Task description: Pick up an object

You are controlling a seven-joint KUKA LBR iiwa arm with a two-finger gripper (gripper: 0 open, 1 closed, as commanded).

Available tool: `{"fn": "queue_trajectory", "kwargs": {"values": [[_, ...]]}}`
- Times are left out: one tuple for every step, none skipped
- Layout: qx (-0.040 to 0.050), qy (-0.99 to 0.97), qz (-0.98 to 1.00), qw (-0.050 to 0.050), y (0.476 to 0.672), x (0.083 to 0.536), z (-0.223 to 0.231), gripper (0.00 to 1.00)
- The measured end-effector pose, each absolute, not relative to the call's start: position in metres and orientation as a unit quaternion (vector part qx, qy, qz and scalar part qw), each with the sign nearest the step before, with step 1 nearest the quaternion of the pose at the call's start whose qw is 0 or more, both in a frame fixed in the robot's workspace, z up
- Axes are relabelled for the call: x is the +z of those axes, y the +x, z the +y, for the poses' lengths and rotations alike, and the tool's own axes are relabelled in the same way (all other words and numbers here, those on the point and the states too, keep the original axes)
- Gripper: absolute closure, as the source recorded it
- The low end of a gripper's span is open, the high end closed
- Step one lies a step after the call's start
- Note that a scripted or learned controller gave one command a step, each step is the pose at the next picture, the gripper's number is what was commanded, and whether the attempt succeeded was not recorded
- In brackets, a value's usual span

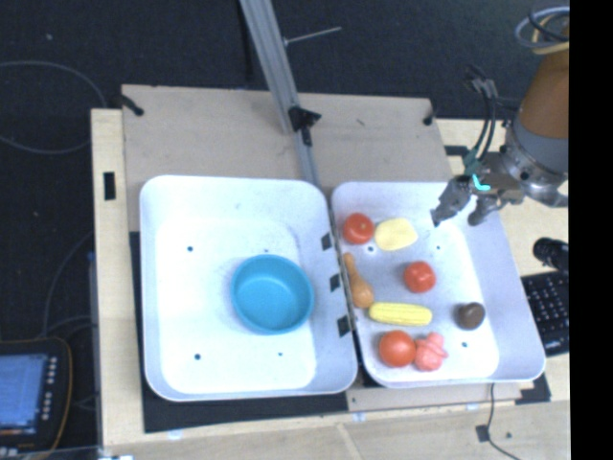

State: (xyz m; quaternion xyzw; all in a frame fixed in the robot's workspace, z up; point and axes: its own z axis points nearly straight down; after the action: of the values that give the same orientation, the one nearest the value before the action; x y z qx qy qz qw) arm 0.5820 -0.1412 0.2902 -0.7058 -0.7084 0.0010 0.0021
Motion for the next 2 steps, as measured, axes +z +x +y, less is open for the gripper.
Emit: {"fn": "queue_trajectory", "kwargs": {"values": [[-0.0012, -0.706, -0.709, -0.001, 0.583, 0.294, -0.141, 0.0], [0.0028, -0.708, -0.707, 0.001, 0.573, 0.24, -0.141, 0.0]]}}
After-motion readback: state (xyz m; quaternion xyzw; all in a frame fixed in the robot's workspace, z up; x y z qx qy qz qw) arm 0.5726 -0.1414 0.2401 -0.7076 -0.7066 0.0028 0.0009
